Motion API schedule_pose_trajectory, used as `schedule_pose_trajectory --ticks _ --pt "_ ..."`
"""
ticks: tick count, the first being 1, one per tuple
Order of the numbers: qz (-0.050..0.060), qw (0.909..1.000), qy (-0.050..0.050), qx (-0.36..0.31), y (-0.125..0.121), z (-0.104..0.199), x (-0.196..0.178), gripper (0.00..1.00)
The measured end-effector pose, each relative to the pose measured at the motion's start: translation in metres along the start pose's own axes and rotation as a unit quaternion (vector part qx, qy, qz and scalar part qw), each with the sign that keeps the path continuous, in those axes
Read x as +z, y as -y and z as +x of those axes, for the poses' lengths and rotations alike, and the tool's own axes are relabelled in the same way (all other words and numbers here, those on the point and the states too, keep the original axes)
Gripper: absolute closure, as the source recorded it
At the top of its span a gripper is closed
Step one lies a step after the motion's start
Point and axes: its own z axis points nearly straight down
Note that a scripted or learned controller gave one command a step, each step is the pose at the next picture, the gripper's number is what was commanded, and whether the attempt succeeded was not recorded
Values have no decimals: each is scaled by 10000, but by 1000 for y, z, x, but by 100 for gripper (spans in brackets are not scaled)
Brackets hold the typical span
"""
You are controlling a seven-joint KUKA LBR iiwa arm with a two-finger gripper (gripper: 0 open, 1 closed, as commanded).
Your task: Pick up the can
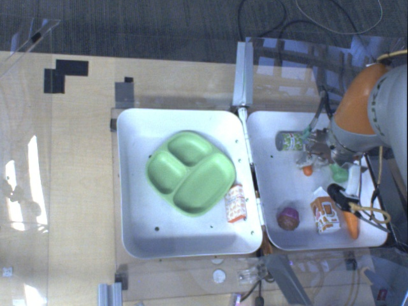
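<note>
**Can lies at the back of the right bin, hand close beside it**

Nearest the camera, along the front of the right bin (271, 238), sit a small purple ball (288, 218), an orange-and-white carton (326, 214) and a carrot (352, 225). In the left bin (127, 234), a green divided plate (190, 173) takes up the middle, with a small printed packet (236, 203) touching its near right edge.

Farther back in the right bin, the can (292, 141) lies on its side close to the rear wall, its green-and-white label facing up. It looks small, stiff and light, with smooth rounded walls that could roll or slip; a grip across its round body near the middle seems safest.

The hand (317, 149) sits just right of the can, and I cannot tell whether it is wide or narrow, nor whether it touches the can. The arm (366, 110) covers the bin's far right side, and small orange and green bits under the hand are too muddled to name.
</note>
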Motion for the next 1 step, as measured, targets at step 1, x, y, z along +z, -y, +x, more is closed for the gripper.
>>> schedule_pose_trajectory --ticks 1 --pt "46 9998 9 204 37 26 -88 100"
